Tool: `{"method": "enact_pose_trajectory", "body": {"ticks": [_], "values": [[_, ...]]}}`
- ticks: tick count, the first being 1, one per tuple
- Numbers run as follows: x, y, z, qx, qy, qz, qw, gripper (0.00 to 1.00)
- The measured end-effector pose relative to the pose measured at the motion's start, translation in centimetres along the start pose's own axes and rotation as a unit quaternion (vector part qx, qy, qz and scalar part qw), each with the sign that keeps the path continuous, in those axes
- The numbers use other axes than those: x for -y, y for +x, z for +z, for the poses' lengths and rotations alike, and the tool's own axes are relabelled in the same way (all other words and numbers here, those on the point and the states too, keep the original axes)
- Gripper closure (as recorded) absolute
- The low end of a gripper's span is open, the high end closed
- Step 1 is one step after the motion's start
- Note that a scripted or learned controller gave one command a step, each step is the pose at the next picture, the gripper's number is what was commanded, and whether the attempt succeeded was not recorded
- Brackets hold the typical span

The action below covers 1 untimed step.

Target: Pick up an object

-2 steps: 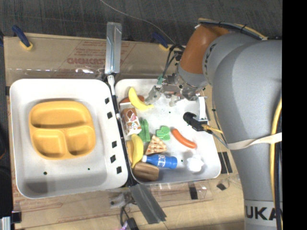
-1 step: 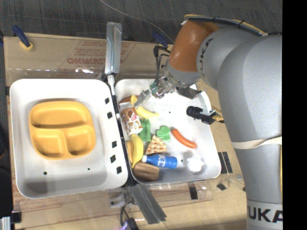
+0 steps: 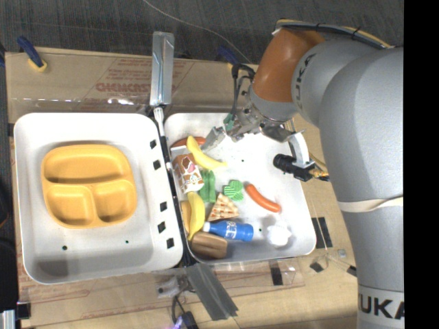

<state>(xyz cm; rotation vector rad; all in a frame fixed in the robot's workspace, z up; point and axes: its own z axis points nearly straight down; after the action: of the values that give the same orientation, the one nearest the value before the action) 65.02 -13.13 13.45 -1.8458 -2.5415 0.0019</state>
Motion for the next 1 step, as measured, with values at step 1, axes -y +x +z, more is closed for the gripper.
{"method": "enact_pose_trajectory", "body": {"ticks": [1], "values": [[1.05, 1.82, 2.40, 0.013, -0.014, -0.104, 0.9944, 0.00]]}}
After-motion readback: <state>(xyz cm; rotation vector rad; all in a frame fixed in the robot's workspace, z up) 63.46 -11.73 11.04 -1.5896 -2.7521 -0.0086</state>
